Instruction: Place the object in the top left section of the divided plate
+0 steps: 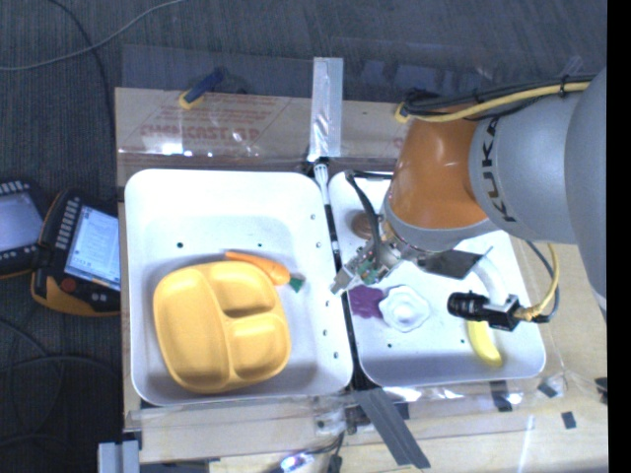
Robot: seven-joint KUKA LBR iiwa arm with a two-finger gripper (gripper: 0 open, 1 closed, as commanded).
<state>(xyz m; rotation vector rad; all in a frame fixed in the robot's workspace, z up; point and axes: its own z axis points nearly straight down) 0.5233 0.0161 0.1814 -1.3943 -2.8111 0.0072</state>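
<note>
A yellow divided plate (170,308) lies in the left bin (197,205), toward its front. An orange toy carrot (258,262) with a green tip rests along the plate's far rim, above its upper sections. My gripper (355,272) hangs low over the left edge of the right bin (434,361), close to the wall between the two bins. Just below it lies a purple object (367,302). The wrist hides what sits between the gripper's tips.
The right bin also holds a clear whitish piece (404,309), a yellow banana (482,344) near the front right, and a brown item (364,226) partly under the arm. A pendant device (84,254) lies left of the bench.
</note>
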